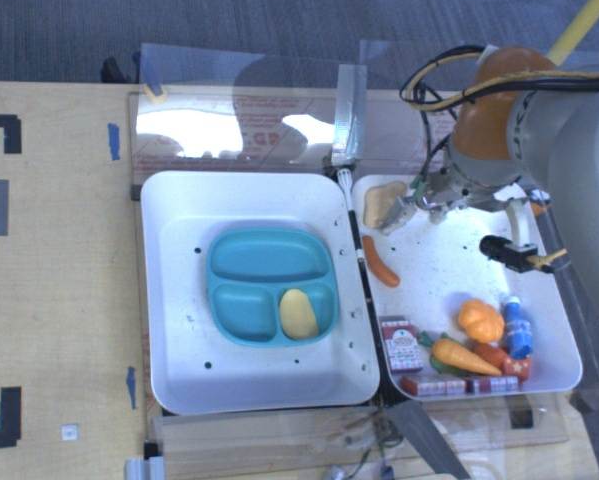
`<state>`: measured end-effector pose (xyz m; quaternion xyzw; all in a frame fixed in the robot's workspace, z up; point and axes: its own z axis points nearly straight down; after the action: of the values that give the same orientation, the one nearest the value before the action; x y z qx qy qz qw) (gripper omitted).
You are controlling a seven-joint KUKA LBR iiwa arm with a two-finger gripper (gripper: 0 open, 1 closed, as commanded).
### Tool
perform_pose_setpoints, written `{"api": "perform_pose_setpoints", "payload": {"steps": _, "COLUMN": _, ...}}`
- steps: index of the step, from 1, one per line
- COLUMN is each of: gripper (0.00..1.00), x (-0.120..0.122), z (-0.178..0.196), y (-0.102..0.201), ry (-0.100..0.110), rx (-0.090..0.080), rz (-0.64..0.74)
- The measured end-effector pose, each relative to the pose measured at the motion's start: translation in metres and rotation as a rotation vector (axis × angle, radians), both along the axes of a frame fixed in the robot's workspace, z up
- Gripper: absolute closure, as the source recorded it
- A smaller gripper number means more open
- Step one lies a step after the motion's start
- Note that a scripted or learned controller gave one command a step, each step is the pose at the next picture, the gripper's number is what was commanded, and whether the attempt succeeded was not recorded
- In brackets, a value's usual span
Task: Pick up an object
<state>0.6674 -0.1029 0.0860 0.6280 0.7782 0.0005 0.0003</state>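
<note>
- Lying flat in the top-left corner of the rt shallow white bin (449, 268): tan, bread-slice-shaped piece (377, 206), close to the wall shared w/ the other bin.
- Hand (407, 211) is low over the tan piece's rt edge and overlaps it in view. Can't tell if it touches, or whether it's clenched or released. Nothing seen grasped.
- Grey arm w/ orange band (569, 138) comes in from the rt, above the bin's top-rt corner.
- Red-orange sausage-shaped toy (381, 262) lies just below the tan piece, slanted, near the same shared wall.
- Bottom-rt of that bin holds a cluster: orange round fruit (480, 320), small blue bottle w/ white cap (517, 330) touching its rt side, and an orange carrot (466, 356) lying across in front of them.
- Small red box (401, 343) sits just left of the carrot.
- Lt shallow white bin (179, 298) holds a teal divided plastic tray (269, 258); a yellow egg-shaped piece (299, 313) rests in its lower-rt compartment.
- Both bins sit side by side on the pale wood desk (49, 298).
</note>
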Motion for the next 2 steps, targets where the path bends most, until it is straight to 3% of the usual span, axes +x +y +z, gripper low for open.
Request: {"api": "perform_pose_setpoints", "payload": {"steps": 2, "gripper": 0.0, "x": -0.0006, "z": -0.0001, "y": -0.0132, "ry": 0.001, "rx": 0.0, "rz": -0.212}}
